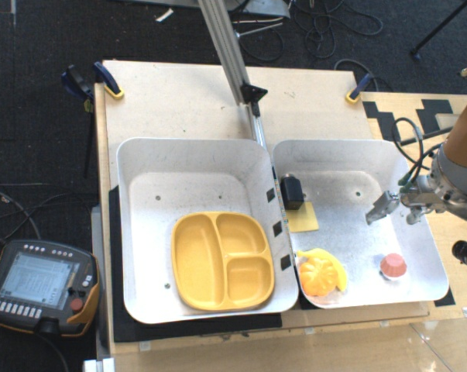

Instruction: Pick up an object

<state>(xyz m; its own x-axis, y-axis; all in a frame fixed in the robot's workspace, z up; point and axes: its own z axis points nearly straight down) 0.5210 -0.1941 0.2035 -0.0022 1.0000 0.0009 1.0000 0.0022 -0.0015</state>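
Gripper (396, 210): metallic, two-fingered, hanging over the right part of the right bin; the fingers are standing apart, one (378, 209) slanting down to the left, the other (413, 213) shorter and nearer the wrist. Nothing is lying between them, and they are not visibly touching any object.

Arm (454, 169): reaching in from the right edge, its grey body carrying an orange band, dark cables looping beside the wrist.

Right bin (349, 152): shallow white tray with rounded corners and a finely speckled floor, holding four loose objects.

Pink object (393, 266): small, rounded and cup-like, sitting on the bin floor near the front right, below the gripper and apart from it.

Yellow-orange object (321, 273): lumpy and soft-looking, with ribbed folds, lying at the front left of the right bin.

Yellow pad (303, 218): flat, square and pale, lying near the bin's left wall.

Black block (291, 191): small, dark and boxy, sitting at the pad's upper edge and overlapping it.

Left bin (148, 161): matching white tray, touching the right bin along their shared wall.

Yellow plate (222, 260): smooth plastic, rounded-square, divided into three compartments, lying flat in the left bin's front half.

Bench (179, 99): pale board bearing both bins, with clamps at its far corners.

Handheld controller (39, 285): grey and orange with a screen, resting off the bench at the left.
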